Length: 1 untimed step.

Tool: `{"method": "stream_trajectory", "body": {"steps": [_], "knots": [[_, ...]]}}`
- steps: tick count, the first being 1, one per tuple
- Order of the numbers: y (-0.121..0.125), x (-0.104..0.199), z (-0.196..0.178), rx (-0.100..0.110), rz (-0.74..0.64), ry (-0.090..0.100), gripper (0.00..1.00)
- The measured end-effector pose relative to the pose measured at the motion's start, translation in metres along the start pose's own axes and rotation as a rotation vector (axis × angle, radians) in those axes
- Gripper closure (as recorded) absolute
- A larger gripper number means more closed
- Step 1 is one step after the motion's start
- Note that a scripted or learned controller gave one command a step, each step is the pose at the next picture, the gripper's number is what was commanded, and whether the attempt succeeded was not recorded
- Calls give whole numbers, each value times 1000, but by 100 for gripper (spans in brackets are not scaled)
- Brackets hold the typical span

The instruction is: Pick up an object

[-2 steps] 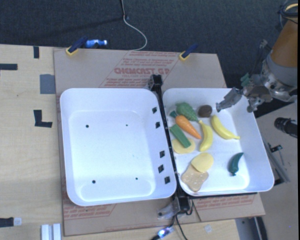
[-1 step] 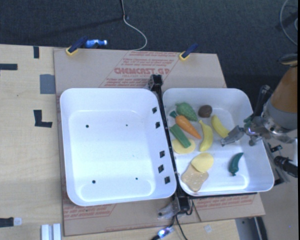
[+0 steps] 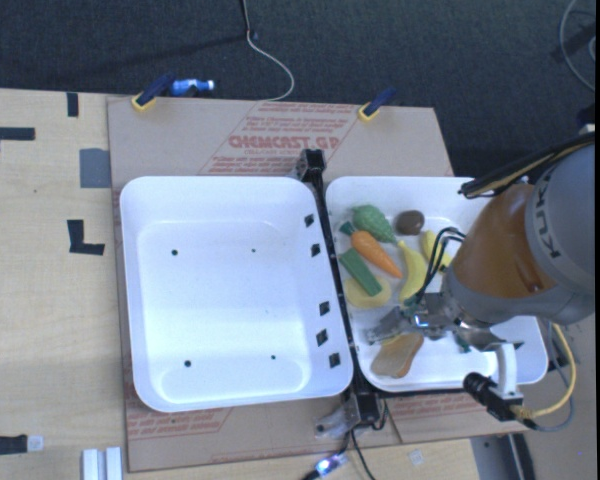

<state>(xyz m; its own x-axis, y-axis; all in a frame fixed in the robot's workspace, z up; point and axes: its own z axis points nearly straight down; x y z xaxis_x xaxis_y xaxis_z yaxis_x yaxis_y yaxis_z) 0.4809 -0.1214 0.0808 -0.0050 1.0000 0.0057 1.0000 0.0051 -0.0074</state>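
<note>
While the gripper (image 3: 400,323) is lowered into the right bin (image 3: 525,363), its finger state cannot be told. Listed near it: tan piece (image 3: 398,354), just beneath; banana (image 3: 414,266), carrot (image 3: 377,253), farther. Step judged: approach. Required next: closure on one item, then lift.

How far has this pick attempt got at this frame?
Done: the arm has reached into the right bin, and the gripper is low beside the tan piece. In hand: nothing visibly held. Left: grasp and lift; the carrot and banana lie untouched.
</note>
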Motion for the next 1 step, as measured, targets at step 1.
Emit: {"method": "stream_trajectory", "body": {"steps": [1], "knots": [[56, 22, -4, -9, 0, -5, 0]]}}
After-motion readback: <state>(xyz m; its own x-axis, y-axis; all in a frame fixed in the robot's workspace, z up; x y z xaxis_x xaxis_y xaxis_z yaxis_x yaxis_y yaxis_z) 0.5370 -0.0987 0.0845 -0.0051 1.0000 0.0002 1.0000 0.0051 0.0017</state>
